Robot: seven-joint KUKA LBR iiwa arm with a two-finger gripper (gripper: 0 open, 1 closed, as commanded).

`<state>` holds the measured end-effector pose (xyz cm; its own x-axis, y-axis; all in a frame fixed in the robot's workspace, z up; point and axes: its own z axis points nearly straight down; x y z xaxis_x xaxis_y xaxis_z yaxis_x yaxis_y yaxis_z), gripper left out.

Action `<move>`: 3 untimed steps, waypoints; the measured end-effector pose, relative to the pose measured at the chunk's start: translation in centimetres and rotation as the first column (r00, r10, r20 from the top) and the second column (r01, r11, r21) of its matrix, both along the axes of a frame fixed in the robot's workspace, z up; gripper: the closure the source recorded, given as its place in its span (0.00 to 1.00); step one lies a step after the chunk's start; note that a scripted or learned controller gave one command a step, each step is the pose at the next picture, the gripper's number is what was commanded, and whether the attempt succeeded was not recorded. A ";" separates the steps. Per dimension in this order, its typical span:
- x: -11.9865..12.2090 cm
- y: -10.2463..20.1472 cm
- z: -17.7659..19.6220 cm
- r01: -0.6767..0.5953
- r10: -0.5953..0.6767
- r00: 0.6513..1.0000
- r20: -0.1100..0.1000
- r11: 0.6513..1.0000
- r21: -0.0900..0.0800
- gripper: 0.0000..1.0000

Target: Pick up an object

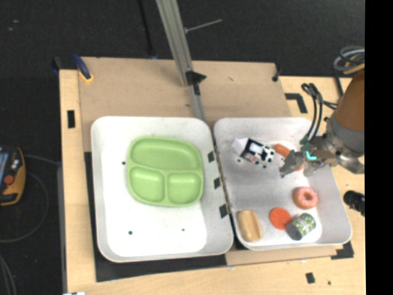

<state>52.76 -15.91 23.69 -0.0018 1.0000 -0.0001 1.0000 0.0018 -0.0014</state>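
fingers hung over right bin, grip state could not be told | black-and-white toy just left | pink donut below | orange piece touching-close, upper left

Fingers partly hide orange object

Even, fairly bright overhead light falls on the two white bins, which verge on washed out, while the floor beyond the bench sinks into near black. Shadows beside the bins are thin and soft. The whole frame is slightly soft and grainy, fine detail smeared.
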 end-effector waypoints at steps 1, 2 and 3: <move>0.1 0.0 0.1 0.000 0.000 1.000 0.003 1.000 -0.001 0.00; 0.7 -0.8 -4.6 0.002 -0.002 1.000 0.000 1.000 -0.001 0.00; -0.3 -0.3 -10.0 0.002 -0.002 1.000 -0.003 1.000 0.000 0.00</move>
